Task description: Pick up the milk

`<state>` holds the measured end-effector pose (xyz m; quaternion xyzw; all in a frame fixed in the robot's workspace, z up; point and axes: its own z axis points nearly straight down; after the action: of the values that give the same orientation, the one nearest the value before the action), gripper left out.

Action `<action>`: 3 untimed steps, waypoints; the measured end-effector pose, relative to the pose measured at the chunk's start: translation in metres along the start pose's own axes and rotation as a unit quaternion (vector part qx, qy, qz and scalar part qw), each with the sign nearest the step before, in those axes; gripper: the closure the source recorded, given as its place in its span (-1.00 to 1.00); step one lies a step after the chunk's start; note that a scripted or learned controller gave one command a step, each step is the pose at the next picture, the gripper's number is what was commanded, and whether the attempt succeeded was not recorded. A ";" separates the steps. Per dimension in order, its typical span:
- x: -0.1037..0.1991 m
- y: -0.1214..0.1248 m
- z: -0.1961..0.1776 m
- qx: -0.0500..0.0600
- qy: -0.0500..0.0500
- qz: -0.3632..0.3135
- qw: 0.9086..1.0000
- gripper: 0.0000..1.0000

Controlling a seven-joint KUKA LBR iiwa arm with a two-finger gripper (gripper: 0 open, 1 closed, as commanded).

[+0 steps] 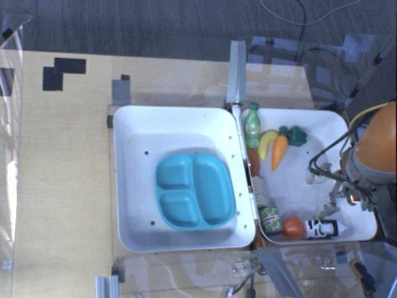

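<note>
Right white bin point(356, 129): gripper point(332, 208), grip state unclear, just above milk point(322, 228).

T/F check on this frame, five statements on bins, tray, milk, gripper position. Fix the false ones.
1. The blue tray sits in the left bin. True.
2. The milk stands upright in the left bin. False: it lies on its side near the front edge of the right bin.
3. The carrot lies beside the banana in the right bin. True.
4. The gripper hangs over the blue tray. False: it is over the right bin, just above the milk.
5. The green bottle is at the front of the right bin. False: it is at the back left corner.
</note>
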<state>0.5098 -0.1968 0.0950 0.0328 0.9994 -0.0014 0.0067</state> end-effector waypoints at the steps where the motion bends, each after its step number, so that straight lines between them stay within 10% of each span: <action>1: -0.053 0.025 -0.035 -0.001 0.001 -0.045 0.999 -1.00; 3: -0.098 -0.001 -0.011 -0.001 0.000 0.120 0.993 -1.00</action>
<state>0.6076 -0.2042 0.1072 0.1522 0.9883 0.0000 0.0070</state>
